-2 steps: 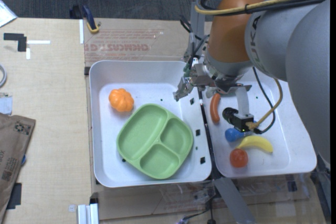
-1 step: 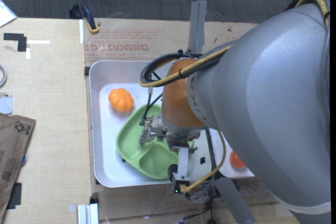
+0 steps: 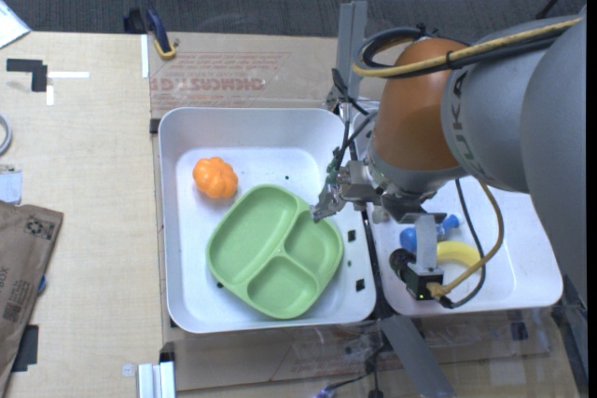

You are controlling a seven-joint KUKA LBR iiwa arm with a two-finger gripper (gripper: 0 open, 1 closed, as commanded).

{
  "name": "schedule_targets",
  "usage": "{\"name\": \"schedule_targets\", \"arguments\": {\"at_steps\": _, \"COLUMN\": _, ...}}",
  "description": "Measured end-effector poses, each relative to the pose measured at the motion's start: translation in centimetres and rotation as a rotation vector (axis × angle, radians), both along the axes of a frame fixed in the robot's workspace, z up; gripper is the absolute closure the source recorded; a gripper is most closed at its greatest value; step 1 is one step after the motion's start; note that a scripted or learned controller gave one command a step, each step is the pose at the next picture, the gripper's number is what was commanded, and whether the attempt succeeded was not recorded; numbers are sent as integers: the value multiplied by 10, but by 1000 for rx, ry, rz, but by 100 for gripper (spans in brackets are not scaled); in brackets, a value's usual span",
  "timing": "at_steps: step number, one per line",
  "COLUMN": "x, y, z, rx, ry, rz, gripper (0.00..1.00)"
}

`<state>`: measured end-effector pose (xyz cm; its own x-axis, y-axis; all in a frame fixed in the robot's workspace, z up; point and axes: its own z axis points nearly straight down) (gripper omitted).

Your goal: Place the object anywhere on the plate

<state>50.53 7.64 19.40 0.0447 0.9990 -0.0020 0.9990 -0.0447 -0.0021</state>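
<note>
The orange object (image 3: 215, 178), shaped like a small pumpkin, lay on the floor of the left bin (image 3: 177, 228), near its upper left corner. It sat just beside the green plate (image 3: 270, 252), up and to the left of the rim, not on it. The plate had three compartments and occupied the middle of the same bin. The gripper (image 3: 326, 203) hung over the plate's upper right edge, well apart from the object. In the right bin (image 3: 532, 289) lay a yellow item (image 3: 457, 253) and a blue item (image 3: 408, 238), partly hidden by the arm.
</note>
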Motion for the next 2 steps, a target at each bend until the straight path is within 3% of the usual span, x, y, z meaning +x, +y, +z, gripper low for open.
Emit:
{"name": "schedule_targets", "arguments": {"at_steps": 1, "x": 1, "y": -1, "z": 8, "rx": -1, "ry": 2, "rz": -2, "gripper": 100}}
{"name": "schedule_targets", "arguments": {"at_steps": 2, "x": 35, "y": 124, "z": -10, "rx": -2, "ry": 2, "rz": -109, "gripper": 100}}
